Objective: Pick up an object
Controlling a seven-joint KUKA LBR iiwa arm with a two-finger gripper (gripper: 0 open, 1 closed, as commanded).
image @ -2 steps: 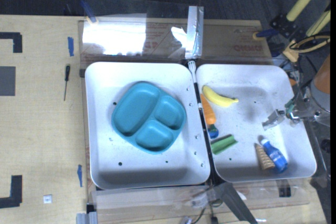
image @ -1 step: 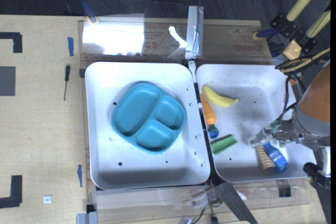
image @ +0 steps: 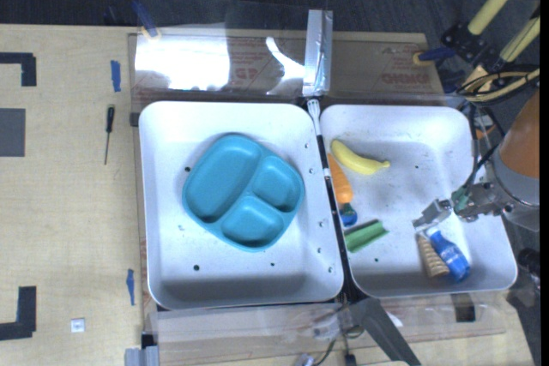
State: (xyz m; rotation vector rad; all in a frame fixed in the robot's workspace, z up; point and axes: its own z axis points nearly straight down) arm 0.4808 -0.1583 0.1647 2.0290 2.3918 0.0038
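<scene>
Objects (yellow banana (image: 358, 158), orange carrot (image: 340, 182), green piece (image: 364, 235), blue bottle (image: 449, 255)) are seen in the right bin (image: 403, 121). The gripper (image: 437, 214) is positioned lower right; whether its jaws are open cannot be told.

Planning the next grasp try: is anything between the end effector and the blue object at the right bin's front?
Nothing visible. The end effector sits just behind the blue object, which lies against a tan piece. The green block and banana lie well aside.

A robotics lab: taped wooden bench (image: 60, 210) bearing two white bins (image: 159, 141).
</scene>
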